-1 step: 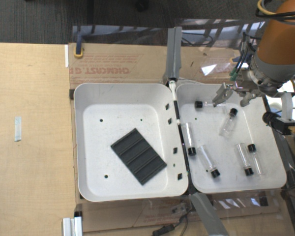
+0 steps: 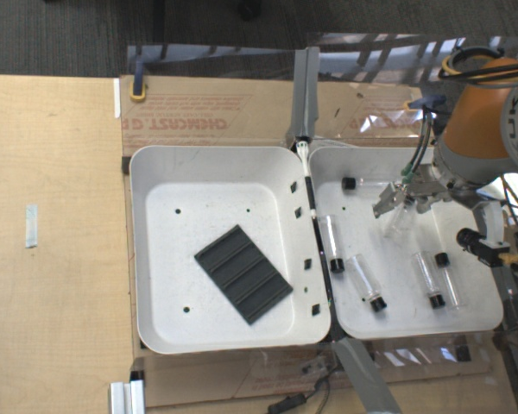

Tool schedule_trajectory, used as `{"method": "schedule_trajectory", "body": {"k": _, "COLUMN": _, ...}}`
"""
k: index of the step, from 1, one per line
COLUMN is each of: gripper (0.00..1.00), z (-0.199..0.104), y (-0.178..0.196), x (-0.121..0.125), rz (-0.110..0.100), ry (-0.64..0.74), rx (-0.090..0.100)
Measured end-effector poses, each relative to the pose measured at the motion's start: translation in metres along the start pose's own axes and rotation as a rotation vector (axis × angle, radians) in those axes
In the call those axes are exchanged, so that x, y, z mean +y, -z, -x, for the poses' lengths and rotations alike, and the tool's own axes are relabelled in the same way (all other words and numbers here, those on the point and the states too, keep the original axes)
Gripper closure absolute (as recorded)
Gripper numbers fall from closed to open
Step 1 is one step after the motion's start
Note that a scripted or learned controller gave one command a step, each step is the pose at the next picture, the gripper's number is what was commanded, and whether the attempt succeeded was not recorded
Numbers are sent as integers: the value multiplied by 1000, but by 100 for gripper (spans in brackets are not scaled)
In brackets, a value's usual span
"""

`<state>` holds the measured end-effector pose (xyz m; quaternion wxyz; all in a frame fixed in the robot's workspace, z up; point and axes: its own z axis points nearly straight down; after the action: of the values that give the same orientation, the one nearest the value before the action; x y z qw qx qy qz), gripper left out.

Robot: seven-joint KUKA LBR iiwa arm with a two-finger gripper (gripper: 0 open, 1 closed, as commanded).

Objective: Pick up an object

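Approach phase of a pick. Two shallow white bins sit side by side on the table, the left bin (image 2: 147, 231) and the right bin (image 2: 479, 317). The grey arm with its orange band (image 2: 479, 115) reaches in from the right and hangs over the far half of the right bin. The end effector (image 2: 403, 203) points down toward the bin floor, and its two fingers (image 2: 387, 205) appear spread apart with nothing between them, so no object is held.

Candidate objects: in the right bin lie several clear tubes with black caps. One tube (image 2: 330, 247) lies along the bin's left wall, a second tube (image 2: 367, 285) lies just right of it toward the near side, and a pair of tubes (image 2: 433, 281) lies side by side further right. A small black cap (image 2: 349, 182) sits alone near the far wall. The left bin holds a single dark ribbed slab (image 2: 243, 273), lying flat and turned at a diagonal.

Judgement: the grasp has not begun. The end effector hovers over bare white floor between the lone cap and the pair of tubes, touching none of them. The next move calls for shifting toward one tube, probably nearward, turning the fingers across its narrow axis, then descending and closing. The tubes are round and could roll away from a poorly centred grip.
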<state>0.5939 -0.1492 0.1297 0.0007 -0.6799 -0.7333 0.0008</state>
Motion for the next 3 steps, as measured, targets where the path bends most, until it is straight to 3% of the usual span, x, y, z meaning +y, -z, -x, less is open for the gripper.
{"method": "schedule_trajectory", "body": {"k": 1, "gripper": 0, "z": -12, "y": -38, "x": 41, "rz": 3, "ry": 41, "rx": -1}}
{"method": "schedule_trajectory", "body": {"k": 2, "gripper": 0, "z": -4, "y": -37, "x": 66, "rz": 4, "ry": 150, "rx": -2}}
{"method": "schedule_trajectory", "body": {"k": 3, "gripper": 100, "z": -3, "y": -29, "x": 64, "rz": -4, "ry": 149, "rx": -2}}
